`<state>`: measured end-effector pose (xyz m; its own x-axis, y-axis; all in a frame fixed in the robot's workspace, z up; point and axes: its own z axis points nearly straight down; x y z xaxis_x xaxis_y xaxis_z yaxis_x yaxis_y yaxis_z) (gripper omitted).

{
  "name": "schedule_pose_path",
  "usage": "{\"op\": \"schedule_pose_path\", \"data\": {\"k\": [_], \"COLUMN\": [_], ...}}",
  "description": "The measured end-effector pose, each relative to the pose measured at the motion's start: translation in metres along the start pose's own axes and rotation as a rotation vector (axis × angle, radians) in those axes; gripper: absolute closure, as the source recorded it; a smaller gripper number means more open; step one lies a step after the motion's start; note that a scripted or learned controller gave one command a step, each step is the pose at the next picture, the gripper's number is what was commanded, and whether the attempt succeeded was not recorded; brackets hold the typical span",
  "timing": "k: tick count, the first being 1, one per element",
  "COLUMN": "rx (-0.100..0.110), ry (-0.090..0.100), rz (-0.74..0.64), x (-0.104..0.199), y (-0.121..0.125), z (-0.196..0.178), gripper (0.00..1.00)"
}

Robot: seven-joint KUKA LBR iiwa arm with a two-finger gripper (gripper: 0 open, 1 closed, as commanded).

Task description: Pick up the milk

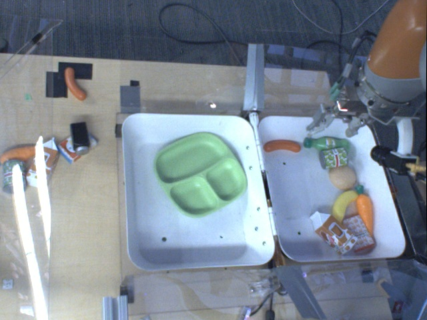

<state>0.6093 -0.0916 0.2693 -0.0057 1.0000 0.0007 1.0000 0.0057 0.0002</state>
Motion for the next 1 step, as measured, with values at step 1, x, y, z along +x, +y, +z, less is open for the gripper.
{"op": "schedule_pose_path", "data": {"k": [1], "rx": [-0.008], "ry": [-0.001], "rz": [0.069], "x": [-0.0137], "y": [0.0084], "z": [0.0009], "gripper": [0.0]}}
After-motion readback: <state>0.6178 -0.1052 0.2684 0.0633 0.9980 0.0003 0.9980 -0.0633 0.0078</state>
